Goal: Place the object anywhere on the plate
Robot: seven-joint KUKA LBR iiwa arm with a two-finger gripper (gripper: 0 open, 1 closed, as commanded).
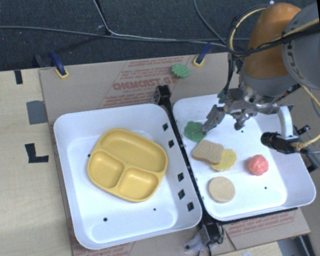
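A yellow three-compartment plate (127,164) lies in the left bin (85,224). The right bin (293,191) holds a green flat piece (193,130), a tan bread slice (207,151) resting partly on a yellow piece (228,159), a round tan cookie (221,189) and a red ball-like piece (258,164). My gripper (225,119) hangs over the upper part of the right bin, just right of the green piece and above the bread slice. Its two fingers (211,119) are spread apart, open, with nothing between them.
A small green textured piece (180,70) lies on the cardboard behind the bins. A black divider (177,145) runs between the bins. Clips (59,68) pin the cardboard at the back, and cables cross the dark floor beyond.
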